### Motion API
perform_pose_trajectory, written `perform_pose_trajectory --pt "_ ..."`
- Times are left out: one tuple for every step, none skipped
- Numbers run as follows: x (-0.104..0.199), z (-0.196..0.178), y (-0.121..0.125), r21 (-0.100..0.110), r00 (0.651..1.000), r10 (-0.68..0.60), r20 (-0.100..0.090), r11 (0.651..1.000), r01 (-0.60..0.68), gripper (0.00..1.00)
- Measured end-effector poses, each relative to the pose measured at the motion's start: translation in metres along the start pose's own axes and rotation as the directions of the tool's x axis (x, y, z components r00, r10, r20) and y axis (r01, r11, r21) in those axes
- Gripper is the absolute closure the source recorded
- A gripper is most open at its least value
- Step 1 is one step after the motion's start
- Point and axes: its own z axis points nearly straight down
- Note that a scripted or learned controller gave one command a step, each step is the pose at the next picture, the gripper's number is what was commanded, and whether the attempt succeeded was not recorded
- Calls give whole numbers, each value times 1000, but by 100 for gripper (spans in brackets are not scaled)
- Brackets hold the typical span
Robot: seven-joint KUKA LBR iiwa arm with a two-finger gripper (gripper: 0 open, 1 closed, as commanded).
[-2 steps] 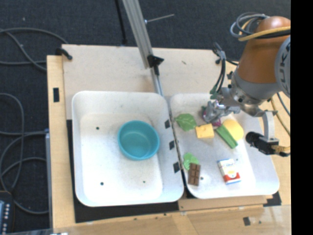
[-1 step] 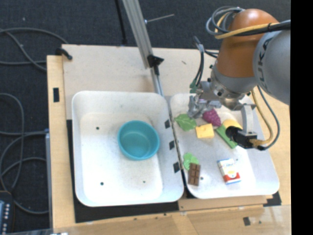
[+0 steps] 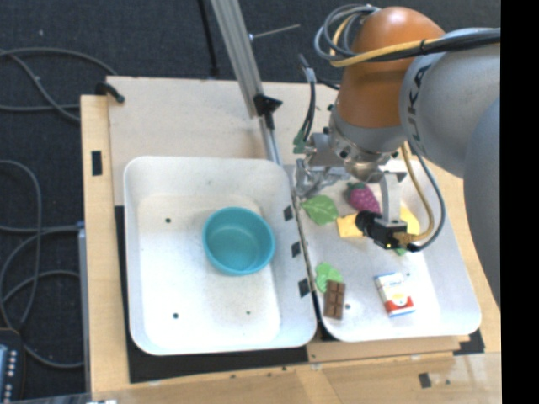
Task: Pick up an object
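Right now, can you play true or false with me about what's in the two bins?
1. A blue bowl sits in the left bin. True.
2. The brown bar lies in the left bin. False: it lies in the right bin, near the divide.
3. The purple grapes are in the right bin. True.
4. The small box sits inside the bowl. False: it lies on the right bin's floor.
5. The gripper hangs over the right bin, close to a green leaf. True.
6. The bowl is tipped over. False: it stands upright, open side up.
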Motion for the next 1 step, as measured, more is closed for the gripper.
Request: perform_pose_trajectory --pt "56 18 14 1 1000 0 1 1000 0 100"
